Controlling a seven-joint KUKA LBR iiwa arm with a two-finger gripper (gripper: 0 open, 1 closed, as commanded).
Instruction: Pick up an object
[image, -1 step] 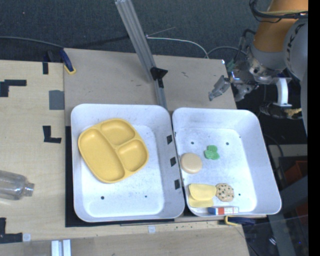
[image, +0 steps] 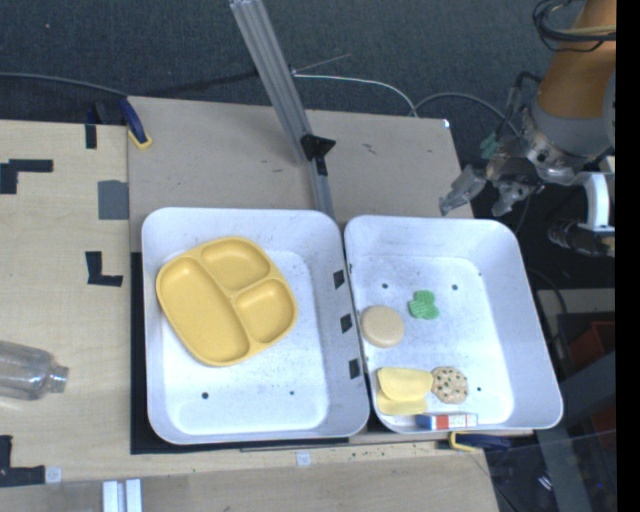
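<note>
So the bench has two white bins: the left bin holds a yellow divided tray, and the right bin has a yellow block, tan round piece, cookie and small green piece. The gripper hangs above the right bin's far corner, jaws spread and holding nothing.

Four small items in right bin
</note>
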